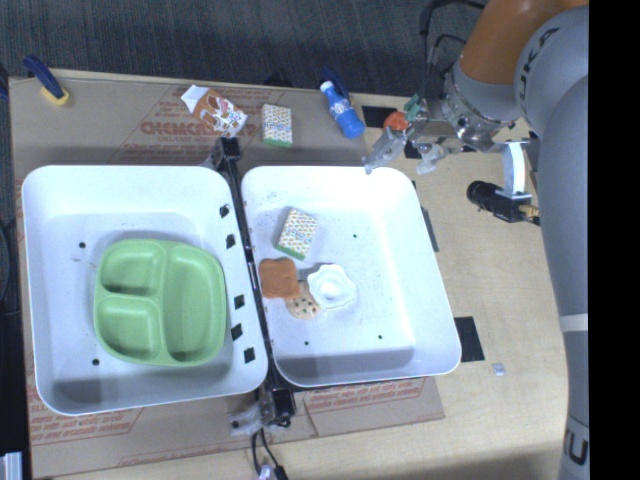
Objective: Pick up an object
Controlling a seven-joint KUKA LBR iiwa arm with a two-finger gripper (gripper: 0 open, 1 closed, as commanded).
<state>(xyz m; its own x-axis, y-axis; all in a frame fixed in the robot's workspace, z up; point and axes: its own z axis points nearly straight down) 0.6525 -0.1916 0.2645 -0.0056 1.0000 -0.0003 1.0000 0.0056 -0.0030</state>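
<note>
while the gripper (385,155) hangs over the far right rim of the right bin (420,268), its fingers are too small and blurred to read, so cannot tell whether it is spread or closed, and nothing shows between them. candidate objects sit in a cluster near the middle-left of the right bin: a patterned box (297,232), tilted, with a brown square piece (279,277) just below it, a cookie (302,306) touching that piece's lower edge, and a white fried-egg piece (331,287) just beside the cookie. key relation: the cluster lies toward the view's lower left from the gripper, well apart, so the move likely needs a sweep inward across the bin plus a descent. the patterned box is the nearest of the four; its long axis runs roughly top to bottom, leaning slightly. left bin (60,208) holds a green divided tray (160,303), further off. outside the bins along the far edge: a blue bottle (343,111), a small patterned pack (277,125), a snack wrapper (214,112).
</note>
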